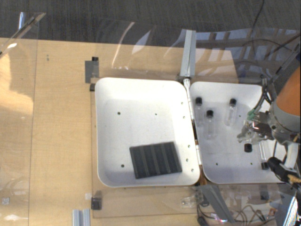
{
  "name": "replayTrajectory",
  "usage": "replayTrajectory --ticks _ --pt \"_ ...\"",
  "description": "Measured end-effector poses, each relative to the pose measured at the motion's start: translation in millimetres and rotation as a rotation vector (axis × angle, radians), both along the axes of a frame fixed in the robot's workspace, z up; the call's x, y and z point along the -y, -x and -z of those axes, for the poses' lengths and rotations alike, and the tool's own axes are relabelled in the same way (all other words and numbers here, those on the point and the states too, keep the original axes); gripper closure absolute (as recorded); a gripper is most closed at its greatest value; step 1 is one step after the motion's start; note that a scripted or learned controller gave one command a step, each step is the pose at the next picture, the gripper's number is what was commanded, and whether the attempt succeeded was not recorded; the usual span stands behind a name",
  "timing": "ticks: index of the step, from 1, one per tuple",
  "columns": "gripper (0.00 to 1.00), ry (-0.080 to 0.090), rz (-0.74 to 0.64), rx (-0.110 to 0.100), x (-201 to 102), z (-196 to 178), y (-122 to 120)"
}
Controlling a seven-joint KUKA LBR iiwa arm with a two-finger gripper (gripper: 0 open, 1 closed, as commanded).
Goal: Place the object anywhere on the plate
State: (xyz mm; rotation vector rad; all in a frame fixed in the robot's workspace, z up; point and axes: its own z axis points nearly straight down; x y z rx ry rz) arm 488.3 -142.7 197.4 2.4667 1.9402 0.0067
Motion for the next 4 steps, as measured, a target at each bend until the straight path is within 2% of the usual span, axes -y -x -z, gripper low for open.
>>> replayTrajectory --ticks 1,2,3,4 --pt "1.00 -0.001 0.087 -0.005 -60 61 -40" --pt "1.00 0.000 -0.021 -0.001 -114 12 -88" --pt "1.00 0.000 -0.011 -0.003 -179 13 -174" --pt "1.00 -0.001 0.009 -0.001 -251 12 -181"
